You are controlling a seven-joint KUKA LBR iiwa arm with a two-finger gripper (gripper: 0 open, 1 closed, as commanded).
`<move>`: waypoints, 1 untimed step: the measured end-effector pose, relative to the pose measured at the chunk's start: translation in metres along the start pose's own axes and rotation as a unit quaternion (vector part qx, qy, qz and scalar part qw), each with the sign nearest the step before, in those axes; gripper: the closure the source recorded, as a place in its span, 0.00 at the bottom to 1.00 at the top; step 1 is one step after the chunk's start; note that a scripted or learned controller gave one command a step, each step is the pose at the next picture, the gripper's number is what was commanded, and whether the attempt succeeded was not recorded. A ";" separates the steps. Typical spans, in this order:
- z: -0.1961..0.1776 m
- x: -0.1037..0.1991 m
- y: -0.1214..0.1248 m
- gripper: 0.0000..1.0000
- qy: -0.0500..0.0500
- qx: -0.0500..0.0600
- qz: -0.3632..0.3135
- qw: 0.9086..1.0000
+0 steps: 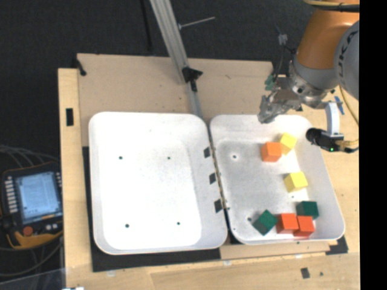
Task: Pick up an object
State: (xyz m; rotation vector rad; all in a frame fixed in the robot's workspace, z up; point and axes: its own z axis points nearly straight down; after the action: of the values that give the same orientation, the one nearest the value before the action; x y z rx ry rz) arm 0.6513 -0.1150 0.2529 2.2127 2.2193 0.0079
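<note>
My likeliest target, the orange cube [271, 151], sits in the upper middle of the right bin [242, 222], touching or just beside a small yellow cube [288, 141] at its upper right. Further down lies a second yellow cube [295, 180], and along the near edge a cluster: a dark green block [264, 222], two orange blocks [288, 222] [305, 225] pressed together, and another green block [308, 208] just behind them. The left bin [103, 162] sits beside it on the surface [242, 77]. My claw [268, 112] hangs above the far rim of the right bin, near the orange and yellow pair but apart from them. It has nothing in it, though I cannot tell how wide it stands. So I judge the pick barely begun: descent, closing and lift all remain
</note>
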 end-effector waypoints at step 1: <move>-0.017 -0.001 0.001 1.00 0.001 0.003 0.000 1.000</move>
State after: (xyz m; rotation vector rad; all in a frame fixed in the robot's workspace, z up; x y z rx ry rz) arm 0.6523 -0.1157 0.2700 2.2151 2.2235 0.0038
